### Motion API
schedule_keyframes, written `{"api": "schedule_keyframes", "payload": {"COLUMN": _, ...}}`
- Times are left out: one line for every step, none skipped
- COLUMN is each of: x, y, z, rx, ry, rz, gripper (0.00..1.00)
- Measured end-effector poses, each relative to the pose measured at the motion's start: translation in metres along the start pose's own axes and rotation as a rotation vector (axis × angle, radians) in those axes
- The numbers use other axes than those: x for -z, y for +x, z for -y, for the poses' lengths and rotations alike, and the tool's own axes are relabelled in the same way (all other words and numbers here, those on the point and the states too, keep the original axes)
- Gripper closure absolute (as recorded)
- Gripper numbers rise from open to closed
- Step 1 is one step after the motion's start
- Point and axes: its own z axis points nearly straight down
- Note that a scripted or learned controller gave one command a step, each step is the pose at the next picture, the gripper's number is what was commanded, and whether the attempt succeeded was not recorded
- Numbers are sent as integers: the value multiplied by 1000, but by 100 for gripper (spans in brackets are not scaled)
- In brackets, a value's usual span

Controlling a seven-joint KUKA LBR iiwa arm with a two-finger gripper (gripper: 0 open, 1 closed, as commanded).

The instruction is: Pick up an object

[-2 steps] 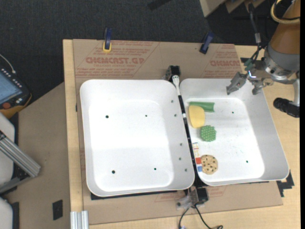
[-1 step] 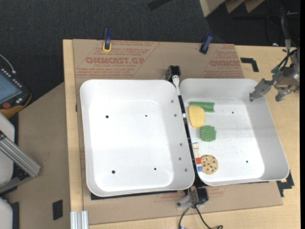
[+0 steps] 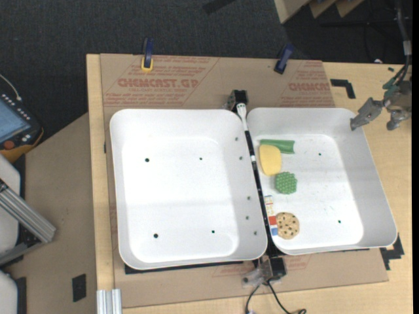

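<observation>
Gripper (image 3: 378, 115) hovers above the right bin's (image 3: 353, 175) far right corner, fingers spread, grasping nothing. Against that bin's left wall lie a yellow object (image 3: 270, 159), green ball (image 3: 285, 183) and cookie (image 3: 287, 225).

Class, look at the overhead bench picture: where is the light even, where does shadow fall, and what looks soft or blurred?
Camera view: light falls evenly on both white bins; a faint shadow band crosses the left bin's lower floor; the end effector at the right edge looks slightly soft; the yellow object and green ball are small but distinct.
</observation>
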Motion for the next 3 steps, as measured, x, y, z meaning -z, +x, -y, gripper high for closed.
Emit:
{"api": "schedule_keyframes", "payload": {"x": 81, "y": 0, "z": 10, "rx": 1, "ry": -3, "rz": 1, "gripper": 0}}
{"api": "schedule_keyframes", "payload": {"x": 216, "y": -1, "z": 53, "rx": -1, "ry": -12, "rz": 5, "gripper": 0}}
{"api": "schedule_keyframes", "payload": {"x": 123, "y": 102, "z": 9, "rx": 11, "ry": 13, "rz": -8, "gripper": 0}}
